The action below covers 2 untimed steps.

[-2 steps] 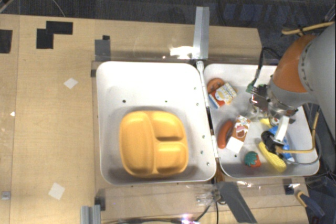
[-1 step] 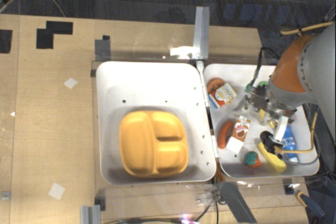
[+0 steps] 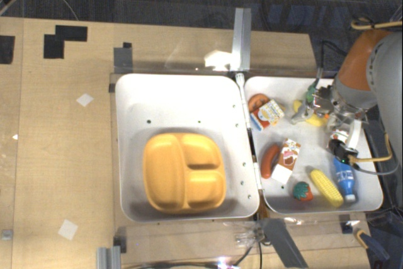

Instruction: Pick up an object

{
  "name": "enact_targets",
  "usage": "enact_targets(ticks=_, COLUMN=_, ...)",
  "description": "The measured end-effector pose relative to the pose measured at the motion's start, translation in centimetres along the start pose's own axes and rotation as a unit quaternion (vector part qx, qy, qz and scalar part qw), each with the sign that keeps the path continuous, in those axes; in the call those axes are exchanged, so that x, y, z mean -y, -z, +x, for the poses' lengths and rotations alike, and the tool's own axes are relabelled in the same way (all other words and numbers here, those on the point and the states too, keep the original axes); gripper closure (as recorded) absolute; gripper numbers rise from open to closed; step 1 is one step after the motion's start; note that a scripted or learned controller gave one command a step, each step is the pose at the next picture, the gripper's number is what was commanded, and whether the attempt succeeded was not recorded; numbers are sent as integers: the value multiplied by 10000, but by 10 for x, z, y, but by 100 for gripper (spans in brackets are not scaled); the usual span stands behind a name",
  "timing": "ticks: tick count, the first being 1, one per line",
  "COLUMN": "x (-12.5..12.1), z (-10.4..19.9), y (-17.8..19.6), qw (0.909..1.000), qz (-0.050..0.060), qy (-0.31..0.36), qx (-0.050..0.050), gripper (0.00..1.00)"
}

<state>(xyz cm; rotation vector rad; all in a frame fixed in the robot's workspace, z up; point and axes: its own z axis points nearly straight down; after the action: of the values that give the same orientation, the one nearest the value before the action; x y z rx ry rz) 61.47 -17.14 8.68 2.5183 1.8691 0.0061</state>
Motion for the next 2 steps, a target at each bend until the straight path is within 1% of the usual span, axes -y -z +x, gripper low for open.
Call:
enact_targets(ticks=1, x=-9, z=30, y=0, qw=9999, qz=3, qy=-103, qx=-8, gripper=0)
enact_targets(ticks=2, x=-22, z=52, y=0, qw=9969, qz=23, qy=-783, qx=-1, gripper=0)
